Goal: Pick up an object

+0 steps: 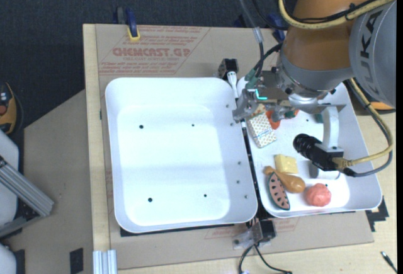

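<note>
Gripper [255,106]: low over the far-left corner of the right bin [368,194], just beside the wall shared with the left bin [170,159]; its underside is buried in its own metal and cabling, so I cannot tell whether it is apart, together, or clamped on anything.
Arm [327,8]: the orange band and grey wrist cover much of the right bin's far half (whatever lies under them is hidden).
Patterned packet [262,131]: a small pale slab with a fine checked print, lying tilted on the right bin's floor near the left wall, its far end tucked under the gripper; contact cannot be made out.
Red thing [274,120]: a small scrap of red just right of the packet, mostly covered, shape unclear.
Yellow block [285,163]: pale yellow, nearer the camera than the packet.
Orange-brown piece [291,182]: elongated, just below the block.
Watermelon slice [279,191]: red with dark seeds, touching the orange-brown piece.
Pink-red round thing [319,194]: right of that piece, near the front rim.
Left bin: white, four small dark dots on its floor.
</note>
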Robot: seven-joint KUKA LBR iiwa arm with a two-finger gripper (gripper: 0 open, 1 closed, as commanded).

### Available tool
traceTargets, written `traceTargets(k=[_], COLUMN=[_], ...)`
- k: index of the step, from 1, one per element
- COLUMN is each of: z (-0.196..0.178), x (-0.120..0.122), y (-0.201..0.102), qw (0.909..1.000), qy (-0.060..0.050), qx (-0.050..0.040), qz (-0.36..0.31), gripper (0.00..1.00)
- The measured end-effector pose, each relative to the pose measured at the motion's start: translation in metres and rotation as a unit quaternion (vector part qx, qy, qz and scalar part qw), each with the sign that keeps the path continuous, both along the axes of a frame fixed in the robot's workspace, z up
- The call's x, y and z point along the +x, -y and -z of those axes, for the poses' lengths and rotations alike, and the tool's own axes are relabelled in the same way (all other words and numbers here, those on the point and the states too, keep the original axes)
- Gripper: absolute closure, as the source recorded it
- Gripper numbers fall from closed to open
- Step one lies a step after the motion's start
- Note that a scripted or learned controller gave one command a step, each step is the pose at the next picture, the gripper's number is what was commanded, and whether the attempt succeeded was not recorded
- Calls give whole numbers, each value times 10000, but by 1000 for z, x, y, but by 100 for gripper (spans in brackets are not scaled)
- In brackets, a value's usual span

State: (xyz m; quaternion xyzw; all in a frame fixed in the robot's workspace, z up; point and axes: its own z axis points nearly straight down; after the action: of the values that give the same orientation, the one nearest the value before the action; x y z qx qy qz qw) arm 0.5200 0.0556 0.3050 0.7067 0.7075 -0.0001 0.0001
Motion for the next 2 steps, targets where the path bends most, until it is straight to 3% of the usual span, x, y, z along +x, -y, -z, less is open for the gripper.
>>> traceTargets(k=[1, 2], z=[127, 120], x=[39, 71], y=[62, 116], qw=[10000, 10000], qy=[-39, 23], qx=[-10, -17], qz=[34, 30], gripper=[0, 0])
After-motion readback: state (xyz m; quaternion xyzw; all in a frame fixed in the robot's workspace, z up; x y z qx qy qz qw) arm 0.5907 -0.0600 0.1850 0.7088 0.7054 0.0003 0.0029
